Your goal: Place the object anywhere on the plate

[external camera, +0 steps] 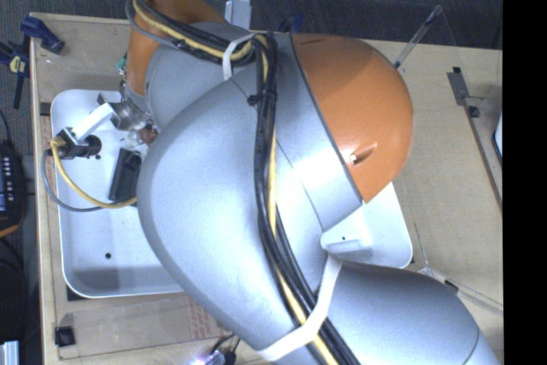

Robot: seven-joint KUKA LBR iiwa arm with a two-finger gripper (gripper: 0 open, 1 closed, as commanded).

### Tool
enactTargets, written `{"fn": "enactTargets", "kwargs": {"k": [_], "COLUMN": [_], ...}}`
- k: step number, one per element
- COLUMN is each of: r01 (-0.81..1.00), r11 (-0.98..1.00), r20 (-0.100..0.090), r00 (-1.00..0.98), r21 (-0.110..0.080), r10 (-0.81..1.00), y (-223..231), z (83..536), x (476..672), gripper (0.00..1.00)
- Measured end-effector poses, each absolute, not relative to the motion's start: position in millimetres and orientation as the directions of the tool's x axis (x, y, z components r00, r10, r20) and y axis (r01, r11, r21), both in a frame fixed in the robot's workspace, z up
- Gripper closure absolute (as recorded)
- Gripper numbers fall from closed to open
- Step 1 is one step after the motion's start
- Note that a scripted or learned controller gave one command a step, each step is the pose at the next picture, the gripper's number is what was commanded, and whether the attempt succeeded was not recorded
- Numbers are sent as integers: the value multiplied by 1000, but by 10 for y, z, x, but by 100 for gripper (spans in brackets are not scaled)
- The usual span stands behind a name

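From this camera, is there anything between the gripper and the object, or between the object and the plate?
That cannot be judged. The arm covers most of both bins, and no plate or clear object is visible. The gripper is over the left bin, near a yellow cable.

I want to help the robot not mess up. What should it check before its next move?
1. Arm is over the bins: ok.
2. Gripper is over the left bin: ok.
3. Something between the fingers: cannot tell.
4. Plate spotted: cannot tell, the arm blocks much of the bins.
5. Yellow cable away from the gripper: not ok, it loops close by.
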State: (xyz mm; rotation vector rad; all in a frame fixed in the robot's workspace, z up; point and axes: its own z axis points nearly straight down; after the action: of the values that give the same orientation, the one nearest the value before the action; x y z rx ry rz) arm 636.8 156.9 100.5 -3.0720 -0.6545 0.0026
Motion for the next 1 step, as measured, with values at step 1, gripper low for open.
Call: {"fn": "enactTargets", "kwargs": {"k": [1], "r01": [377], "r11": [-926], "r20": [-1], "r00": [926], "r21": [-1], "r10": [377], "y": [1251], "z": [2356], "x": [5728], "gripper": [100]}}
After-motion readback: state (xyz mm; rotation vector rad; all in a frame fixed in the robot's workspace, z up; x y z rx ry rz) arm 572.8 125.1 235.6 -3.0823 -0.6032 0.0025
